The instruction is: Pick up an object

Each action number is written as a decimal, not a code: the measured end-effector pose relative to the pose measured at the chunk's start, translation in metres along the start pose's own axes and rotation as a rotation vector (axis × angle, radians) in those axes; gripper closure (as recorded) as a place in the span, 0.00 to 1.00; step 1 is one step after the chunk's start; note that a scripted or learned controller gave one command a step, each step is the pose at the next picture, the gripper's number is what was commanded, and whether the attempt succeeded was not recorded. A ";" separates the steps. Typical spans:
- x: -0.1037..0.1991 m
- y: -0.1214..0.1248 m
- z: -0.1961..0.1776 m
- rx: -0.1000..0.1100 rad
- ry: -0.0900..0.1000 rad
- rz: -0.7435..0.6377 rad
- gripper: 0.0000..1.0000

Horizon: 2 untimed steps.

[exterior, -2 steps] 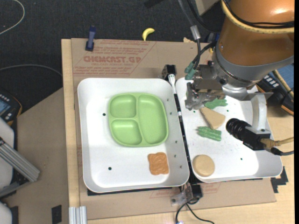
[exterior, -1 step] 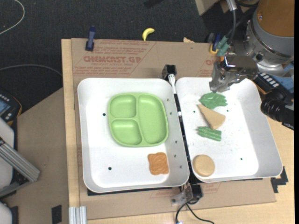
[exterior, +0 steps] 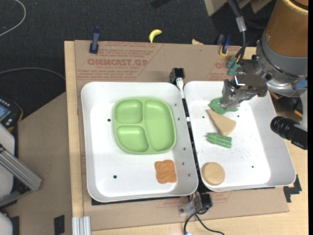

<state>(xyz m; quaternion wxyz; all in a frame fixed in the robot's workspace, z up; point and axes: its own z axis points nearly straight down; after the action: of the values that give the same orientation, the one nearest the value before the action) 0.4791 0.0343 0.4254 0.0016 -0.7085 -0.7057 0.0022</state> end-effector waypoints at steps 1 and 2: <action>-0.022 0.000 0.028 -0.001 0.000 0.000 1.00; 0.001 0.000 0.045 -0.002 0.001 -0.006 1.00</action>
<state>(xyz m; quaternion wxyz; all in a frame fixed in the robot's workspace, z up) 0.4792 0.0356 0.3803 0.0015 -0.7063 -0.7079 0.0012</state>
